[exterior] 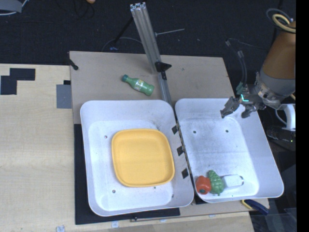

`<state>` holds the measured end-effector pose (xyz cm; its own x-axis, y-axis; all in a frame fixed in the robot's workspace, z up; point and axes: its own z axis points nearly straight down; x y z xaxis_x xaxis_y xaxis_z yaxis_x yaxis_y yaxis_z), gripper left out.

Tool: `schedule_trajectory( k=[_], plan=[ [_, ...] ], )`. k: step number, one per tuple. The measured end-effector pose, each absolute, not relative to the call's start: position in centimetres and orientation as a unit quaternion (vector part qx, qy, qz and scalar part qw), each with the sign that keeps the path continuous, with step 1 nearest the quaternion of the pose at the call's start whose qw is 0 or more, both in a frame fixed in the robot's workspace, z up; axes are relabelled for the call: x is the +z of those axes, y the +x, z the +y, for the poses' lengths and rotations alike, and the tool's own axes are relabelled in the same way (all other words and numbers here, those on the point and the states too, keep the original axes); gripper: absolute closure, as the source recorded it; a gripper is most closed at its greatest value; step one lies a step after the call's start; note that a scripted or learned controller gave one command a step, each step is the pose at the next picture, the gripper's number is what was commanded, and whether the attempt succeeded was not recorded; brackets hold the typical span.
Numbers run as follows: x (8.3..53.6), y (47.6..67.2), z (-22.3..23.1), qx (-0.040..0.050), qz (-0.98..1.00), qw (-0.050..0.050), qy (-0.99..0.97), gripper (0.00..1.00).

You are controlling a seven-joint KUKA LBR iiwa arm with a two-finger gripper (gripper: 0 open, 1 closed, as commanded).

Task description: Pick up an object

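Near right corner of right bin (270, 178): red-and-green toy veg (210, 183) w/ small white piece (233, 181) touching its right. Left bin (91, 129) holds yellow plate (143, 157), centred. Far right, gripper (238, 108) over right bin's far edge, fingers spread apart, nothing between. Green bottle (138, 84) lying on bench beyond left bin.

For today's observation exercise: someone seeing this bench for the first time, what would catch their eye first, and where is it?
The yellow plate stands out most, lying flat in the middle of the left bin. Next come the red and green toys huddled in the near corner of the right bin, and the gripper poised over that bin's far right edge. A green bottle lies on its side on the bench behind the left bin.
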<state>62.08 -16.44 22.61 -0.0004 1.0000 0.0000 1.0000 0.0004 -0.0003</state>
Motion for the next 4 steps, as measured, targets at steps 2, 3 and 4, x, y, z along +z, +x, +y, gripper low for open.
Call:
schedule_trajectory(
  k=[2, 3, 4],
  plan=[
    [18.1, 62.1, -15.8, 0.0011, -0.707, 0.001, -0.707, 0.00],
    [13.9, 62.2, -15.6, 0.0013, -0.708, 0.002, -0.707, 0.00],
    [9.0, 62.1, -15.5, 0.0007, -0.707, 0.001, -0.707, 0.00]
  ],
)
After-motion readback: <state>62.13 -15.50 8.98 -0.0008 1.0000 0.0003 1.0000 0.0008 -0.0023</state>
